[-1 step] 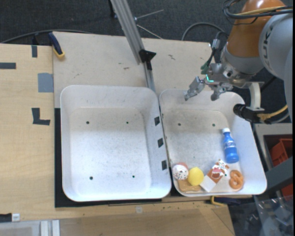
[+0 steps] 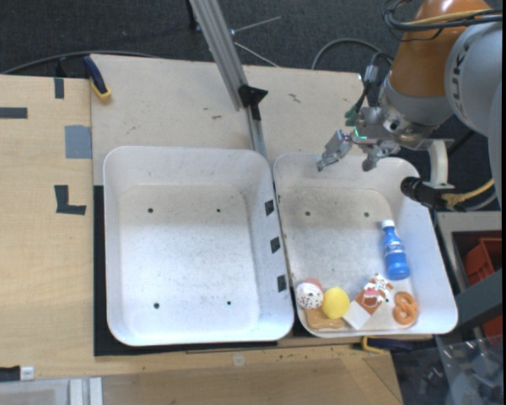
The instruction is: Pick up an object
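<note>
Pincer (image 2: 351, 153) spread, empty, over right bin's (image 2: 337, 226) far rim. I worry: blue bottle (image 2: 395, 252) well apart, toys crowded in near corner, grasp may slip.

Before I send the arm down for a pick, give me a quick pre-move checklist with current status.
1. End effector carries nothing: ok, fingers spread with nothing between them.
2. End effector over a target: not ok, it hangs at the right bin's far rim.
3. Targets present: ok, blue bottle, yellow ball, pretzel near the front edge.
4. Bottle clear of neighbours: ok.
5. Ball free to grasp: not ok, crowded by other items.
</note>
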Action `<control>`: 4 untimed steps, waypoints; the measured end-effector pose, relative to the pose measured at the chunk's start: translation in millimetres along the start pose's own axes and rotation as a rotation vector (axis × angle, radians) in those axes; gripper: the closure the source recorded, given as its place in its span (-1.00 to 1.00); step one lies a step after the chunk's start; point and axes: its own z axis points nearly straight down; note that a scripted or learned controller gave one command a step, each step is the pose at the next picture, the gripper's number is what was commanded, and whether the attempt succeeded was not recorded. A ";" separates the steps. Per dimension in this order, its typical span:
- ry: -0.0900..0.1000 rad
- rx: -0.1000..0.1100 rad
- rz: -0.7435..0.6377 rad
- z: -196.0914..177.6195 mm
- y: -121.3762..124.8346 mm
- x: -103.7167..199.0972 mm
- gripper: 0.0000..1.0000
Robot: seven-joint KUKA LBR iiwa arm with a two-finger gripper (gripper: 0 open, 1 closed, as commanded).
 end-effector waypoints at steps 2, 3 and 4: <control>-0.001 0.006 0.002 111.5 -16.7 -7.2 -1.00; -0.002 0.001 0.001 154.1 -17.3 -6.7 -1.00; 0.000 0.000 0.000 142.1 -16.8 -5.9 1.00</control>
